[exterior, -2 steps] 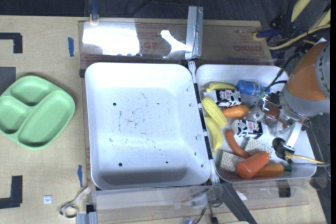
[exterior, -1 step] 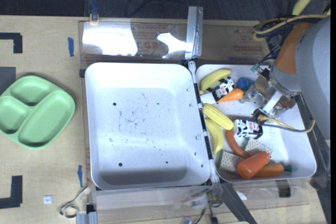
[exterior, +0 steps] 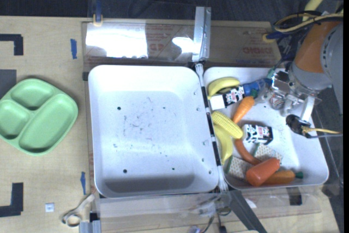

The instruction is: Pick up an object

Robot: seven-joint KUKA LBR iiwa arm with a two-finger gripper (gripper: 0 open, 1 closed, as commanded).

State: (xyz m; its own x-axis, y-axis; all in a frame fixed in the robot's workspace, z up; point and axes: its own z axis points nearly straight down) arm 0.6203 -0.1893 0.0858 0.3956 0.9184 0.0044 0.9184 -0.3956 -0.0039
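Bench first: a green plate (exterior: 37, 115) sits far left, then the left bin (exterior: 147, 123), then the right bin (exterior: 316, 163) with a banana (exterior: 223, 85), corn (exterior: 227, 124), 2 carrots and other toys. None is lifted yet. The gripper (exterior: 289, 100) hangs above that bin's right side, near the carrot (exterior: 243, 109); I cannot tell how its jaws stand.

At the frame's right, a white bin (exterior: 313, 163) holds yellow bananas (exterior: 223, 85), yellow corn (exterior: 227, 124), orange carrots (exterior: 242, 109) and a black-and-white cow-patterned carton (exterior: 257, 133); far left lies a pale green tray (exterior: 37, 115).
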